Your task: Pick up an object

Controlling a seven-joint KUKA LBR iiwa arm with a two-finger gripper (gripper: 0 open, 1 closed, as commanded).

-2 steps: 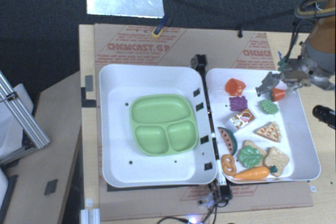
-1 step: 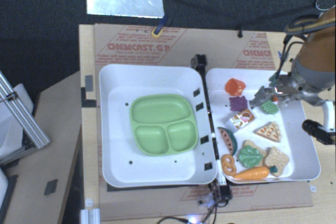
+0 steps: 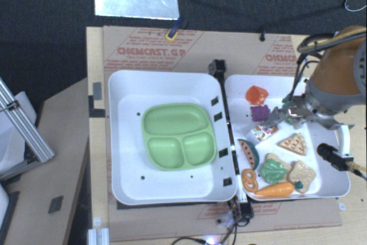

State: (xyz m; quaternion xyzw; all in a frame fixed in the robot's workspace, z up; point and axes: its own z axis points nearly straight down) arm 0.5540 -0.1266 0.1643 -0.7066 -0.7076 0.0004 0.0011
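The right bin [image 3: 338, 181] holds several toy foods: a red pepper [image 3: 257, 94], purple grapes [image 3: 260, 113], a small white packet [image 3: 263, 133], a pizza slice [image 3: 293, 144], a watermelon slice [image 3: 249, 153], a pretzel [image 3: 249, 179], a green leafy piece [image 3: 273, 170], toast [image 3: 303, 174] and a carrot [image 3: 277, 189]. My gripper [image 3: 279, 115] hangs over the upper part of this bin, just right of the grapes and above the packet. The arm's grey wrist and orange band cover the bin's upper right corner.
The left bin [image 3: 123, 94] holds a green divided plate [image 3: 176, 136]. Black clips run along the wall between the two bins [image 3: 223, 123]. A black cylindrical part [image 3: 331, 156] juts out by the right bin's right rim.
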